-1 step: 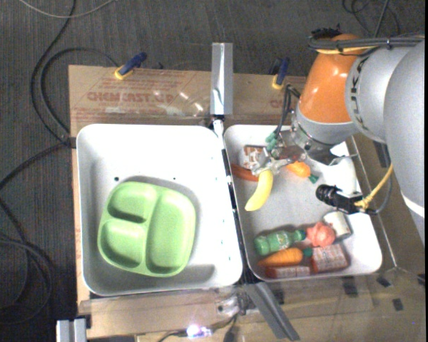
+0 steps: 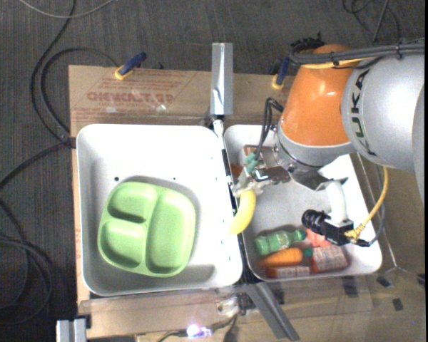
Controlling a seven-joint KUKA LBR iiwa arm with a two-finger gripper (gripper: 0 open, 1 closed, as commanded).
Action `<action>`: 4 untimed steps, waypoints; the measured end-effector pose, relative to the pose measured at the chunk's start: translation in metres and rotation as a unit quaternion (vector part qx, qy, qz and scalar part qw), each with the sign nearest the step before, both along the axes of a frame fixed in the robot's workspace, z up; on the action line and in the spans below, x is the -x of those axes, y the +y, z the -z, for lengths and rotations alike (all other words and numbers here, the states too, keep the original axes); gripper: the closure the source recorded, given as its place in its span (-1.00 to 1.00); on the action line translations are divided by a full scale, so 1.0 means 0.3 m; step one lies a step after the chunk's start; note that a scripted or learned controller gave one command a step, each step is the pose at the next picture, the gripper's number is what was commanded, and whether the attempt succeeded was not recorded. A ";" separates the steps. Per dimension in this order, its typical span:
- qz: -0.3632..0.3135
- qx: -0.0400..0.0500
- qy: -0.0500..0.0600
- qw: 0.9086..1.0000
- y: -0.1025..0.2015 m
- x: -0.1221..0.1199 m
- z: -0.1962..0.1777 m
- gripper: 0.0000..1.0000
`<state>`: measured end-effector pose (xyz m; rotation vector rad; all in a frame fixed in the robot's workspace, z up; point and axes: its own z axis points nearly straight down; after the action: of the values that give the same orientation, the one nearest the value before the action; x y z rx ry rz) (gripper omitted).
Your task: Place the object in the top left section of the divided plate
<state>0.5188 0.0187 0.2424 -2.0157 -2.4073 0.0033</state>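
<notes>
A green divided plate [image 2: 148,226] lies in the left white bin [image 2: 93,148]; its top left section [image 2: 132,200] holds nothing. My gripper [image 2: 251,180] hangs over the left edge of the right bin [image 2: 364,262], just right of the wall between the bins. A yellow banana [image 2: 242,212] hangs down from its teal fingers [image 2: 250,164], upper end between them and lower end over the dividing wall. The gripper is shut on the banana. The plate sits well to the left of and below the gripper.
Along the right bin's front lie a green bottle [image 2: 278,241], an orange carrot [image 2: 285,256] and a red-brown packet [image 2: 329,260]. A small reddish thing [image 2: 235,171] sits at that bin's left wall. The arm's big orange-and-grey body [image 2: 328,112] covers the bin's back.
</notes>
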 end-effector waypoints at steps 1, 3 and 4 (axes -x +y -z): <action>0.039 0.001 0.000 0.999 0.283 0.090 0.163 1.00; 0.076 0.002 0.002 0.997 0.453 0.124 0.417 1.00; 0.076 0.001 0.002 0.997 0.454 0.124 0.415 -1.00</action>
<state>0.4817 0.1548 0.1180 -2.1916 -2.2459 0.0107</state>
